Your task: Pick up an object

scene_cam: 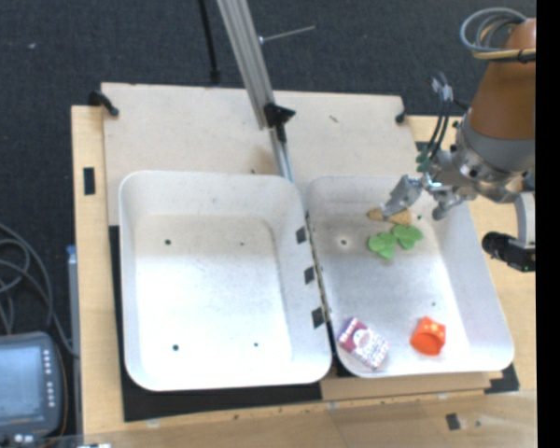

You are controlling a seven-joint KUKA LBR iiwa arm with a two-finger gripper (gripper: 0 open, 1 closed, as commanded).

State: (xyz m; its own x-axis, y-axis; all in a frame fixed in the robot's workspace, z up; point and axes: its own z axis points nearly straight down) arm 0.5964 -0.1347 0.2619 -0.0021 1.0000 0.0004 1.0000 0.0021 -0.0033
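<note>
Tool: my tool (420, 199) hangs over the far part of the right bin (467, 278), near the counter's far right corner; its two fingers stand spread apart, one toward the tan piece, one toward the bin's right wall, and I see nothing between them.
Nearest candidate: a small tan object (392, 216) lies on the bin floor just beside the left finger, at the far end of the bin.
Second candidate: a green object (393, 241) lies just nearer the counter's front edge than the tan one, almost touching it; its shape is lobed and flat-looking.
Other things: an orange cup-like object (429, 336) and a pink-and-white packet (364, 344) rest near the bin's front edge, well apart from the tool.
Left bin: the left bin (145, 250) sits beside the right one, toward the counter's left side.
Step in hand: I judge this as the approach before closing on something.
How to do it well: I want the fingers to straddle one thing alone, so I centre over the tan piece or the green one, not the seam between them.
Risk: both look low and thin; closing too high likely catches nothing, and the finger may nudge the tan piece aside.
</note>
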